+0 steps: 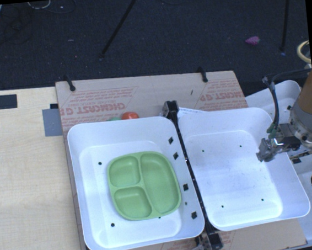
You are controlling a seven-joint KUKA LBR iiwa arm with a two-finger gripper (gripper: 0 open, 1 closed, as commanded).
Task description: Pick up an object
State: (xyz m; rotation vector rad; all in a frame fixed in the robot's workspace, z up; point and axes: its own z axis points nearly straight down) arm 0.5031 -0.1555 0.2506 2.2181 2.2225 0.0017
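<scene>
Two white bins [85,140], green divided plate [144,185] in left one

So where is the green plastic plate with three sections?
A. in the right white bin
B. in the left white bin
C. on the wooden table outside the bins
B: the green plastic plate with three sections lies flat on the floor of the left white bin, while the pincer is over the right white bin.
</scene>
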